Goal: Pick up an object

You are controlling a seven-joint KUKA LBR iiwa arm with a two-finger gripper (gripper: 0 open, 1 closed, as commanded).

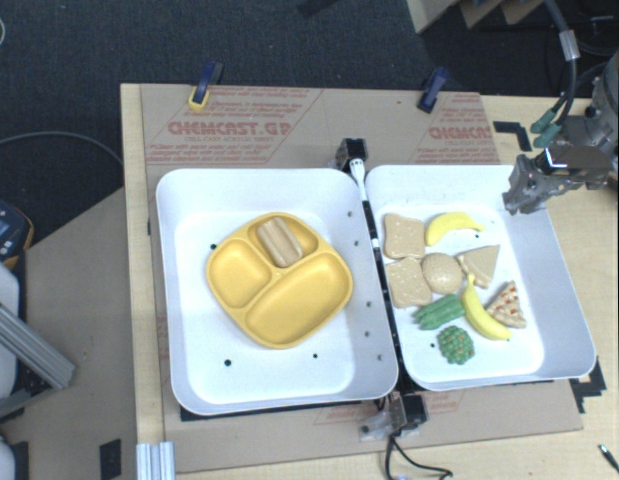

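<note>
Gripper sits over the upper right part of the right bin, near its top rim, well apart from the food; can't tell if it is open or closed from this angle, nothing seen held. Food is clustered in the right bin's left-center: two bread slices stacked along the left wall, a small banana just above the middle, a round cookie, a bread triangle, a second banana, a pizza slice, a green pickle and broccoli lowest. Items touch or crowd each other. Bare white floor runs down the bin's right side and along the bottom edge. Left bin holds a yellow divided plate in the center, a hot dog in its top compartment; bare margin all around the plate. Bins meet at the middle seam.
</note>
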